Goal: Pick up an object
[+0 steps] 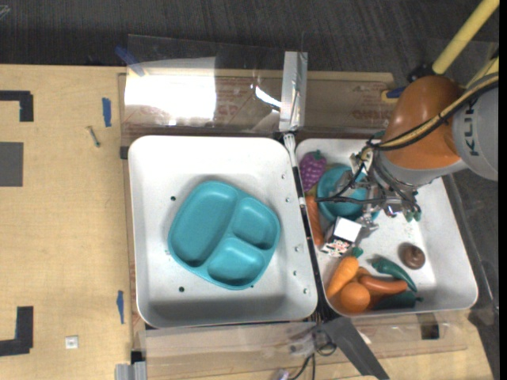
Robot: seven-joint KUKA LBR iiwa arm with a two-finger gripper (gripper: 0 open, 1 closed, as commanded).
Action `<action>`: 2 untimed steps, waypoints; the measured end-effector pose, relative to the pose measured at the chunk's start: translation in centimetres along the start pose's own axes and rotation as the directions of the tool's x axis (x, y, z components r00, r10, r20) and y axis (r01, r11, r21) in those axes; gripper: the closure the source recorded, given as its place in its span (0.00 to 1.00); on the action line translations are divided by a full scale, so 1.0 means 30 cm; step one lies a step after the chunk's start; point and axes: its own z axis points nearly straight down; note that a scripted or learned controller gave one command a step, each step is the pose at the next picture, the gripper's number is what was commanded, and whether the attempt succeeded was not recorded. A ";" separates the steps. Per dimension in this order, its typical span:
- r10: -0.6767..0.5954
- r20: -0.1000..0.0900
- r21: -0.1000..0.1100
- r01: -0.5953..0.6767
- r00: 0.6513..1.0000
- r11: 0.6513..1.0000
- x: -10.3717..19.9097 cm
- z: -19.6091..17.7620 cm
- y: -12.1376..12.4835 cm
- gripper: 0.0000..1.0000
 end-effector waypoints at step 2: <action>-0.081 0.026 0.011 0.081 0.996 0.997 0.166 -0.059 -0.003 1.00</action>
